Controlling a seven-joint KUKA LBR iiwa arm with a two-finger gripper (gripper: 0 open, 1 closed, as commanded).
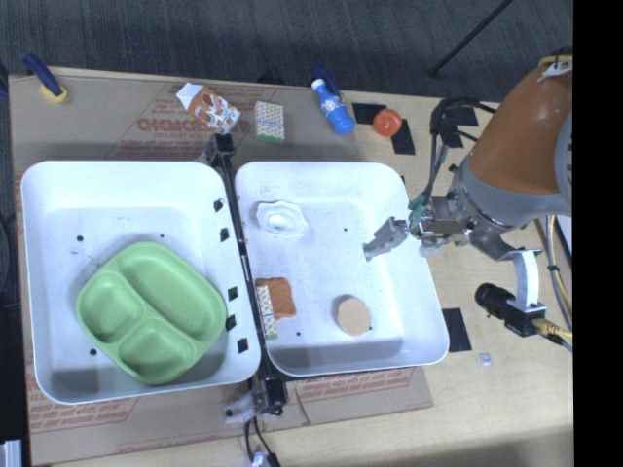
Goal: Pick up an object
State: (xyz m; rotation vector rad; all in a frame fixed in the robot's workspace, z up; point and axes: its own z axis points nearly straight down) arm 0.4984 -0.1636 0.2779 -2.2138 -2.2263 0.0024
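In the right bin [419, 309] we find three loose things. A round tan disc [353, 315] lies flat near the front right part of the floor. A brown-and-white packet [274, 304] lies against the bin's left wall, level with the disc and well apart from it. A small white object [281, 219] rests toward the back left of the same bin.

The gripper [386, 238] hangs over the right side of this bin, above and behind the disc as we look down, and nothing sits between its fingers. We cannot tell how far apart they stand, since they show as one grey shape pointing left. The disc is near the gripper yet clear of it; the packet and the white object are farther off to the left.

The left bin [39, 193] carries a green divided tray [151, 311], tilted, in its front half.

On the worktop [506, 397] behind the bins we see a blue bottle [333, 108] lying on its side, an orange ball [387, 121] just beside it, a small patterned box [270, 122] and a crumpled wrapper [207, 108].
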